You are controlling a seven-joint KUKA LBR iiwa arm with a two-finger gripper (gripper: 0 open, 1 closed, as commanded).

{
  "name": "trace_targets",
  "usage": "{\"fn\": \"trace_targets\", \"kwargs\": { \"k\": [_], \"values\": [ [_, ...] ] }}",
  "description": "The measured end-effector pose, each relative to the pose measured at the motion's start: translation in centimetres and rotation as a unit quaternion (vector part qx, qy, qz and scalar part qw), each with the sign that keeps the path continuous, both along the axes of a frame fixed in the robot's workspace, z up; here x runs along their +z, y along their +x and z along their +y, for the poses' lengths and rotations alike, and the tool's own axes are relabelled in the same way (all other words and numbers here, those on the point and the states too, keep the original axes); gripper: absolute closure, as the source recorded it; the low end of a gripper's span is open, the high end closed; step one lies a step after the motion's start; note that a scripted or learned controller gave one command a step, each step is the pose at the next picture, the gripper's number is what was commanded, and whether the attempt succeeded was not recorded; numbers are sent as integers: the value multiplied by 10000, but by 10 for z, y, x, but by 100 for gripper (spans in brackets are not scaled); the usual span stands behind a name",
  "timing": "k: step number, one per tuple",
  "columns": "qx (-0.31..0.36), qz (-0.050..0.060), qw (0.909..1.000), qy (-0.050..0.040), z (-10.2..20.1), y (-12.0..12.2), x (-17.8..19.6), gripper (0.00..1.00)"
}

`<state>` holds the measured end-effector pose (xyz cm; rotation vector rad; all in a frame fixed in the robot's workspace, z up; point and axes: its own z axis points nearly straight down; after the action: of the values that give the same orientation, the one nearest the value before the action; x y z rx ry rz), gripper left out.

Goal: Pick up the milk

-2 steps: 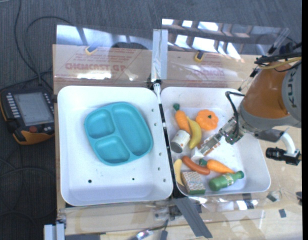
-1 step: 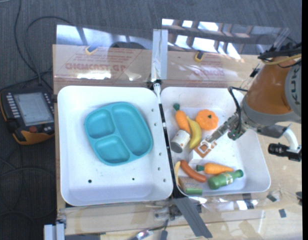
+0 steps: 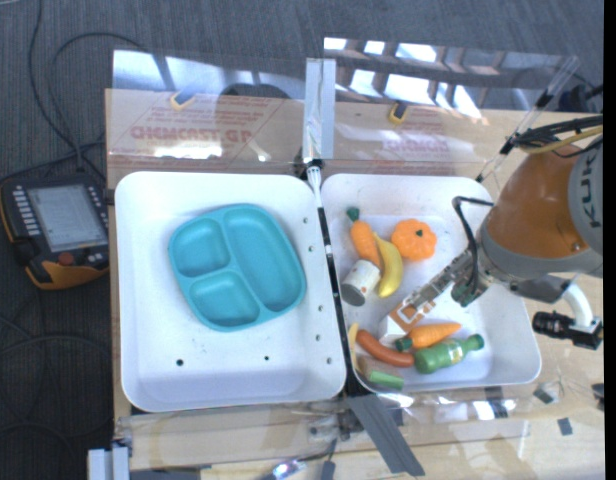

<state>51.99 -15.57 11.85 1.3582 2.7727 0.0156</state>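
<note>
The arm (image 3: pixel 548 218), grey w/ an orange band, reached in from the right over the right bin (image 3: pixel 508 363). Its claw (image 3: pixel 420 306) pointed down and to the left, low among the food toys in the middle of that bin; whether it was open or closed couldn't be told from this angle, nor whether it had hold of anything. Just at the claw tip lay a small white carton w/ orange trim, prob. the milk (image 3: pixel 405 318), resting on the bin floor between the banana (image 3: pixel 390 266) and an orange carrot (image 3: pixel 435 333); contact betw. claw and carton couldn't be made out. Further up the bin sat a second carrot (image 3: pixel 363 240) w/ a green top, a small orange pumpkin (image 3: pixel 414 240) to its right, and a grey-white can (image 3: pixel 359 281) lying on its side just beside the banana. Along the bin's near edge were a red-orange sausage-like piece (image 3: pixel 378 348), a green bottle (image 3: pixel 446 354) on its side, and a small green item (image 3: pixel 385 377), too small to identify. The left bin (image 3: pixel 148 348) held a teal divided plate (image 3: pixel 238 265) w/ three compartments, well apart from the claw. Both bins sat side by side on the tabletop (image 3: pixel 138 128). A handheld control pendant (image 3: pixel 53 230) lay on the floor at far left.
</note>
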Motion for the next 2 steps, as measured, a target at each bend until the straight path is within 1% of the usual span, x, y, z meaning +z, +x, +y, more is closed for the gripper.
{"fn": "trace_targets", "kwargs": {
  "k": [1,2],
  "values": [
    [-616,-170,9980,-40,40,-13,-3,100],
    [-1465,253,9888,103,106,-36,65,100]
  ]
}}
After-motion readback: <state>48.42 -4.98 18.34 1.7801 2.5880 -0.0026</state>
